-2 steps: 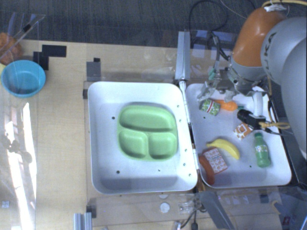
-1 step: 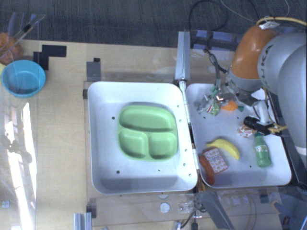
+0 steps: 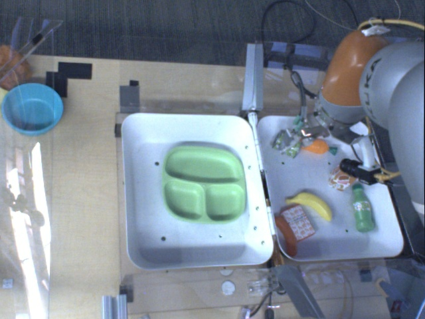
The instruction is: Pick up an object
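The grey arm's two-finger gripper (image 3: 307, 129) is reaching down into the far part of the right white bin (image 3: 385, 241), just beside a small orange carrot-shaped toy (image 3: 316, 147); its grip state is unclear.

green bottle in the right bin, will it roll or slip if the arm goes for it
The green bottle lies on its side on the bin's flat floor, so a nudge would probably roll it. Its rounded, smooth-looking body may slip from a loose grip. It looks small and probably light.
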Motion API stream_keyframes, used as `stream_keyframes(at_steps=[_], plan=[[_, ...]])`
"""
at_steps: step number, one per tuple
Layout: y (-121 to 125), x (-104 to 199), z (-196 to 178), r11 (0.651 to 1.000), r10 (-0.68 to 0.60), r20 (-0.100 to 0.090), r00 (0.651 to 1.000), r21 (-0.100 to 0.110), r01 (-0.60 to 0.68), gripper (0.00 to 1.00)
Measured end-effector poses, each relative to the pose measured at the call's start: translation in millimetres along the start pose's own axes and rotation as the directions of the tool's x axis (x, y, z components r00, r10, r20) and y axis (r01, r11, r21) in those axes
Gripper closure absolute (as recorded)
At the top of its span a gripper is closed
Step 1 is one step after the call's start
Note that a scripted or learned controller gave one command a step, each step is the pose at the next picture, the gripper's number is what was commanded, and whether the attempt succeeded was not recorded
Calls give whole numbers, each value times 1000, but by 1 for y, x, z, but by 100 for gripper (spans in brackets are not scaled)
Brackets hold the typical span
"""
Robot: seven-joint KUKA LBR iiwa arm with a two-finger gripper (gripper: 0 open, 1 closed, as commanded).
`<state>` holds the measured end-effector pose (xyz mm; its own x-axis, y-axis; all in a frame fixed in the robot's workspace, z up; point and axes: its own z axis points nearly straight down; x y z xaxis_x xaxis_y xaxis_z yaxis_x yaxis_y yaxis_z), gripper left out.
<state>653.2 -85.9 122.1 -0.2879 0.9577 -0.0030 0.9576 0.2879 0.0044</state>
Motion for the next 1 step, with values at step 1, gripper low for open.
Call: stream_keyframes(at_steps=[1], plan=[[21, 33, -102, 1000, 11, 0, 1000, -5, -11, 100]])
